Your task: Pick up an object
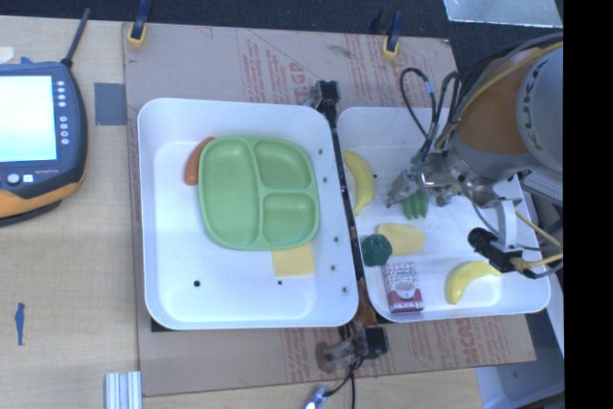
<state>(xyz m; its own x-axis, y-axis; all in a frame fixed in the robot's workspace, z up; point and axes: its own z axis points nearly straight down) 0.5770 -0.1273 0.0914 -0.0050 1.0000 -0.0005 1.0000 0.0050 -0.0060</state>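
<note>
My gripper [418, 188] hangs over the middle of the right bin [517, 304], reaching in from the right. A small green ridged object [415, 204] sits right at its tip, partly covered by it; whether it is gripped is unclear. Around it in the same bin lie a yellow banana [360, 179] against the left wall, a pale yellow piece [402, 237], a dark green round object [375, 250], a red and white packet [402, 286] and a second yellow banana-like piece [469, 280].
The left bin [168, 292] holds a green divided plate [259, 192], an orange-red sausage [194, 163] partly under its left edge, and a yellow slice [294, 261]. A control pendant [34, 134] lies on the bench at far left. Black cables [498, 249] trail off the wrist.
</note>
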